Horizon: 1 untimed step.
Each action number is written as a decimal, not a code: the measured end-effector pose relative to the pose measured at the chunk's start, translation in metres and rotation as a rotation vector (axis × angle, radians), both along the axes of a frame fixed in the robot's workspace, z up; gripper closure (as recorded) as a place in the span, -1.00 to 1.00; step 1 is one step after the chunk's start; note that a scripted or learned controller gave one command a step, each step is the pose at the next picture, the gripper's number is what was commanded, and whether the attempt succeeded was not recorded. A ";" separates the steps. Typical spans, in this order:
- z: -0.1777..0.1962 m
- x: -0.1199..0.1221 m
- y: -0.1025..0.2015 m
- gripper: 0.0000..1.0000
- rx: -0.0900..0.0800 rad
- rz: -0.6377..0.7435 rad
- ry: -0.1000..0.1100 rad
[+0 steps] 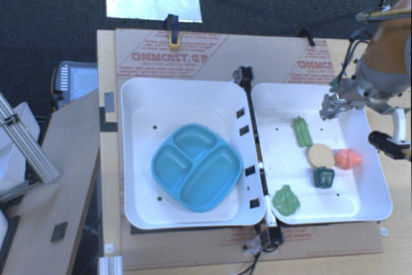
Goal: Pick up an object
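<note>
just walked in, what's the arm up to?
The gripper is over the upper part of the right bin with nothing seen between its fingers. Below it in that bin lie a green pod-shaped piece, a tan round piece, a pink piece, a dark green pepper and a leafy green piece. The left bin holds a blue divided plate.

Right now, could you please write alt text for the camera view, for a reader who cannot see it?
The gripper hovers over the right bin, above a green vegetable, tan disc, pink toy, dark green pepper and leafy green piece. The left bin holds a blue divided plate.
</note>
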State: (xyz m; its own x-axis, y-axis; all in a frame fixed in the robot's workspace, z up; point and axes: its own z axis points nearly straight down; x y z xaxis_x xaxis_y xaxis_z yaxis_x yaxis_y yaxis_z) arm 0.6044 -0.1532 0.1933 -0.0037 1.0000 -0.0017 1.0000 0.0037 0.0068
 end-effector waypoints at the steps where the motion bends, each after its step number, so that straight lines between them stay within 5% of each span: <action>1: 0.048 0.002 0.000 1.00 0.000 0.001 0.000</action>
State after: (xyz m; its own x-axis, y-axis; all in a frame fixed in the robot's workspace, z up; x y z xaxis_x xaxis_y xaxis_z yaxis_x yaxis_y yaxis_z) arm 0.6061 -0.1535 0.2414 -0.0046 1.0000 -0.0017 1.0000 0.0046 0.0070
